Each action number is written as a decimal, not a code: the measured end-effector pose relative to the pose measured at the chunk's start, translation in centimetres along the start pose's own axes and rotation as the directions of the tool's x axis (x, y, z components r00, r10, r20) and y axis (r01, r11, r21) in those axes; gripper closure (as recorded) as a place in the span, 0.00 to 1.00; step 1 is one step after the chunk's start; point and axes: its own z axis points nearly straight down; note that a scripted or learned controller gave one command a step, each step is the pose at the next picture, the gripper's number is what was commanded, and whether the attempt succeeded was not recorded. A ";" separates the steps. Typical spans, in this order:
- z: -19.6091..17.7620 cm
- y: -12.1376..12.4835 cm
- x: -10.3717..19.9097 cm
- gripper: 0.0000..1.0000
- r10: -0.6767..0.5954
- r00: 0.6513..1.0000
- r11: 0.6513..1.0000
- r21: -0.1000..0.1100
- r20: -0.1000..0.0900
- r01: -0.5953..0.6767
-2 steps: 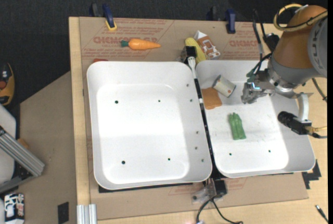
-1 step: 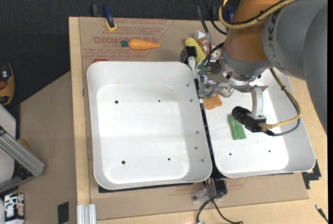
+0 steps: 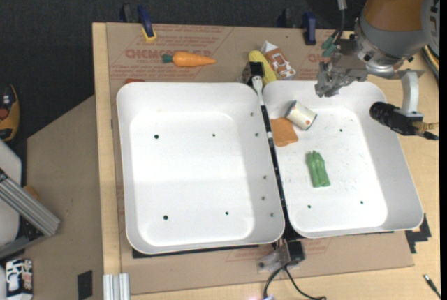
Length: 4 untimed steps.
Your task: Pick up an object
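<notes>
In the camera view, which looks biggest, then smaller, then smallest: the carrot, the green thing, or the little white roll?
1. Orange toy carrot, lying outside the bins.
2. Green ridged block: close to the carrot, so unsure.
3. Small white cylinder, clearly smallest.

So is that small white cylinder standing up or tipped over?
Tipped over: the white cylinder lies on its side in the right bin, against the orange block.

Bright even overhead light; white bins (image 3: 188,100) slightly overexposed.

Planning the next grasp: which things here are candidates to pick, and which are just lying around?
Candidates, in the right bin: white cylinder, orange flat piece, green object; gripper above.

Lying about, behind the bins: toy carrot, yellow item.
</notes>
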 end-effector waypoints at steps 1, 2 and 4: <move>-5.2 2.4 8.6 1.00 -0.013 1.000 1.000 0.004 -0.005 0.013; 2.7 3.7 14.2 1.00 -0.010 1.000 1.000 0.023 -0.006 0.011; -2.6 5.3 25.9 1.00 -0.013 1.000 1.000 0.009 -0.009 0.013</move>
